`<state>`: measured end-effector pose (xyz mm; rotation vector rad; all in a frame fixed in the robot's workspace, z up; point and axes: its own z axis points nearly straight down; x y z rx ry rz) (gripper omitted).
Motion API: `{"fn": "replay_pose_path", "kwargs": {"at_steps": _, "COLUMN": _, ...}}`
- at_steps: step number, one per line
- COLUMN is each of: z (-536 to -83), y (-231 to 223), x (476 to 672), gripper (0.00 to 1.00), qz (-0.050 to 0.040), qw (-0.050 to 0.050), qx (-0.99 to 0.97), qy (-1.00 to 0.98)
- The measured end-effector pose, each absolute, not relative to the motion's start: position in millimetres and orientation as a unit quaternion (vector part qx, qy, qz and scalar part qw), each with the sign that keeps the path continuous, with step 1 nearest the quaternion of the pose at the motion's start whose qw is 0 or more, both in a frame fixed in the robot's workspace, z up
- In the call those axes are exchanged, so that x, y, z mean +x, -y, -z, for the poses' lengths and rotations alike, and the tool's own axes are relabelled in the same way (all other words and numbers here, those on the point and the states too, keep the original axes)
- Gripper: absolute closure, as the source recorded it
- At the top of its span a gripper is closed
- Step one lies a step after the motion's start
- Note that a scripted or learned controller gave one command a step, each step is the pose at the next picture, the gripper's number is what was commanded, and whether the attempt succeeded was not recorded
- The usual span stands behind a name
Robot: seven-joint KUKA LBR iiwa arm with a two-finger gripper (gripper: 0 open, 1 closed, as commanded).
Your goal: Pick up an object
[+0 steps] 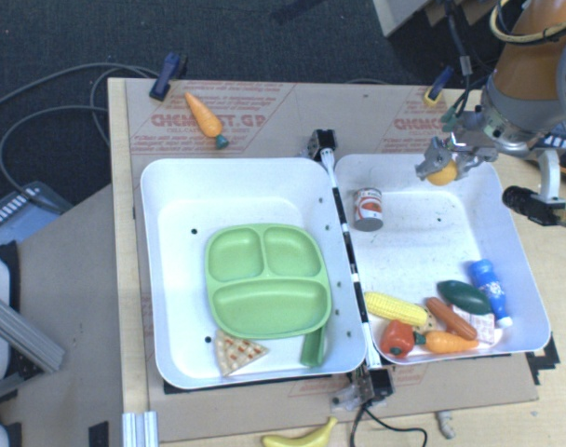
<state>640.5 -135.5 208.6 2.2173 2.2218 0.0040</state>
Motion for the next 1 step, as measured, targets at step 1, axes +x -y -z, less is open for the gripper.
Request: {"fn": "replay_pose_path", "kwargs": {"at_steps": 1, "z": -218.9, "y": 48.6, "x": 642.2, "gripper": 1.0, "qz": -0.0004, "qw": 0.0, "qx": 0.706, "qy": -0.708}}
